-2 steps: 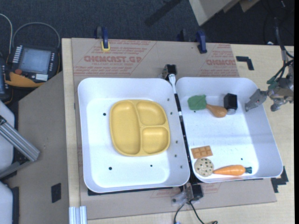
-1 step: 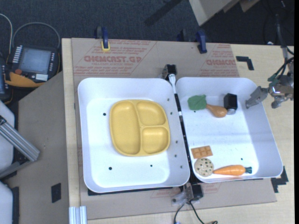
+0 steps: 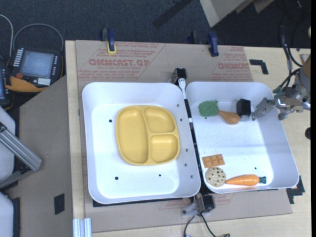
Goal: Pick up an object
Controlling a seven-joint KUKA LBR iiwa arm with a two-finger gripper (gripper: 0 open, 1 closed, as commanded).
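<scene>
At the right edge of the frame we see the arm (image 3: 296, 95) reaching left over the right bin (image 3: 276, 147). Its pincer (image 3: 251, 108), fingers spread, grasps nothing, just beside the chicken leg (image 3: 229, 116).

A yellow divided plate (image 3: 147, 134) is lying in the left bin (image 3: 96, 172); a handheld control pendant (image 3: 34, 65) is resting beyond that bin's far-left corner.

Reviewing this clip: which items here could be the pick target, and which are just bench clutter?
Belongs to the job:
- gripper, at the right bin's far side
- chicken leg
- green leaf
- carrot
- cracker
- cookie

Just lying about:
- yellow divided plate in the left bin
- handheld control screen
- blue clamps
</scene>
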